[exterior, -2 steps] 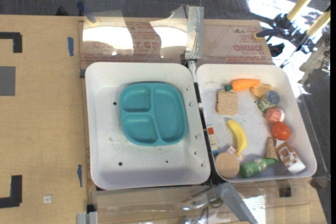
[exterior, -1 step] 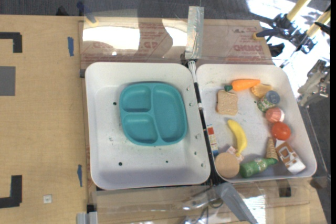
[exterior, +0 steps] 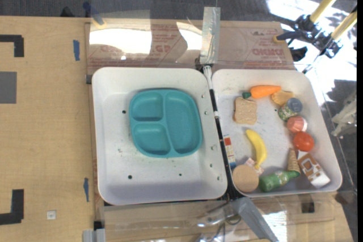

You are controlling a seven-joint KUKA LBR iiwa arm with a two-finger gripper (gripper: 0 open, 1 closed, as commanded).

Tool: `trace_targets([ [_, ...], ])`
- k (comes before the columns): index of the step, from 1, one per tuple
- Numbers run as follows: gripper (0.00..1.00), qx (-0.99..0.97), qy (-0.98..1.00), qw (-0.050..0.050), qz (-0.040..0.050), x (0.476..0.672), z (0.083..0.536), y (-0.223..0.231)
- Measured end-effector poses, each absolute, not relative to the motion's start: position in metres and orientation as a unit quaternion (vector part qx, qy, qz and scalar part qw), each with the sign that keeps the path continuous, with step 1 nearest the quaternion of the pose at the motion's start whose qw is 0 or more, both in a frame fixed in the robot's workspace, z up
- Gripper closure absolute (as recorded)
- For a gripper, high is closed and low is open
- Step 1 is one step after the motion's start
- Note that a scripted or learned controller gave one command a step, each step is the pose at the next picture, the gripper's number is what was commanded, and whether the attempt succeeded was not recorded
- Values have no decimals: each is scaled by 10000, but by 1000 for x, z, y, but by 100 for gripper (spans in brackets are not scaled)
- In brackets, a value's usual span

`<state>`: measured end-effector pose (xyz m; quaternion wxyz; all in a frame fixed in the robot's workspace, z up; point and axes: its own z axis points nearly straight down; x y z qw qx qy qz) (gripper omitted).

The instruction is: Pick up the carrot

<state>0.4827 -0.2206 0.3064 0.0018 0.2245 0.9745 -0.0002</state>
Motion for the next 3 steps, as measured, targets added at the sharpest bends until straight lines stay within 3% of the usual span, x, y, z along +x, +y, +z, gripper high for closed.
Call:
trace_targets([
  [2,100,2222,9749,101,-18,487,330,-220],
  [3,100,1949,9808,13,-2,481,290,-224],
])
